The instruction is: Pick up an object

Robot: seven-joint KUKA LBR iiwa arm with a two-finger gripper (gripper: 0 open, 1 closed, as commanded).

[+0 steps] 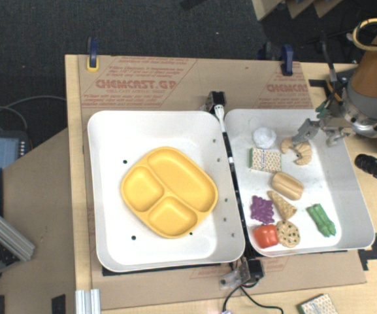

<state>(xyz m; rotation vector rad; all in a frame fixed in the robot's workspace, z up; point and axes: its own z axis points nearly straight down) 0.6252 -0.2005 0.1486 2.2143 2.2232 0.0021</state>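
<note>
The right bin (351, 175) holds several toy foods: a white ball (264, 137), a speckled square cracker (265, 159), a tan curved pastry (299, 152), a bread roll (287, 186), purple grapes (261, 208), a tan wedge (283, 207), a red tomato (264, 236), a chocolate-chip cookie (288, 234) and a green pickle (321, 220). My gripper (319, 135) hangs over the bin's far right part, just up and right of the pastry. It is open, and nothing sits between its fingers (304, 131).
The left bin (110, 142) holds a yellow divided plate (168, 191). A black hinge strip (227, 156) runs between the bins. The arm's grey and orange wrist (371, 90) stands over the right bin's far corner. Clamps sit on the bench's back edge.
</note>
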